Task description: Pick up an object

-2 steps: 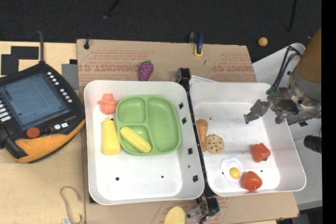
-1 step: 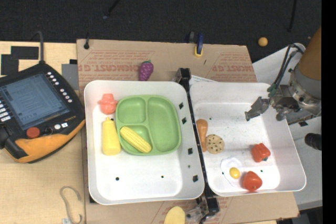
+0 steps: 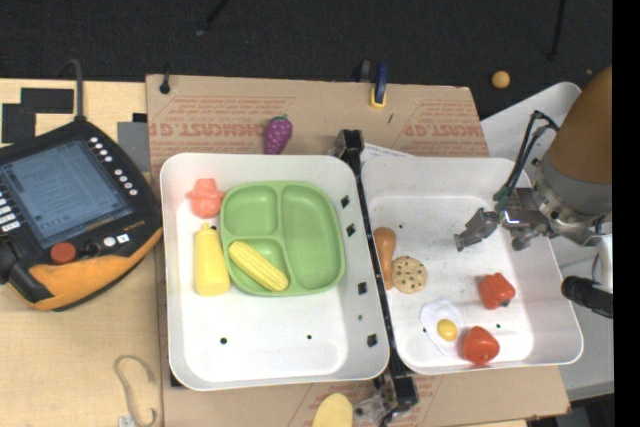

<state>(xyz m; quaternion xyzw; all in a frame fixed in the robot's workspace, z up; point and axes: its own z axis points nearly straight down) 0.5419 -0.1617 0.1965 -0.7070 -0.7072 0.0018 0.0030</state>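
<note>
My gripper hangs over the right bin, near its right middle, open with nothing between its fingers. Just below it lies a red pepper. A second red toy rests beside a fried egg at the bin's front. To the gripper's left are a cookie and an orange-brown drumstick. The left bin holds a green divided plate bearing a corn cob. A yellow bottle and a pink toy lie left of the plate.
The raised divider runs between the bins. Purple grapes sit on the cardboard behind the left bin, a lemon lies in front, and a clamp grips the back edge. A teach pendant lies far left.
</note>
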